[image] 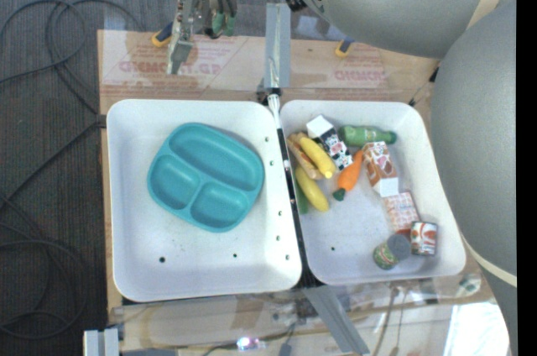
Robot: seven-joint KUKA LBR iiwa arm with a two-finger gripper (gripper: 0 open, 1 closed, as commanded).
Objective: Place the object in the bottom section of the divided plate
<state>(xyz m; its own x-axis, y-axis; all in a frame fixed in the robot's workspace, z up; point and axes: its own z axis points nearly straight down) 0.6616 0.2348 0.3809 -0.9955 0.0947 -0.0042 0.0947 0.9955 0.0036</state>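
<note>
Grey carpet w/ loose cables round a cardboard-topped worktop carrying two white bins. Left bin holds only the teal divided plate, set near centre, tilted so its big section faces approx 11 o'clock and two small ones 5 o'clock; all sections bare, so nothing placed yet. Right bin stocks the toy food, prob. as the pick supply: bananas and carrot at 9 o'clock side, green bottle at 12, cartons mid, small cans at 5 o'clock. Which one is meant as the object: can't tell. Claw hangs beyond the bins at 12 o'clock of left bin, over the cardboard, nothing visibly between fingers; open or closed can't tell at this angle. Judged: pick not yet done, reach to right bin needed first.
</note>
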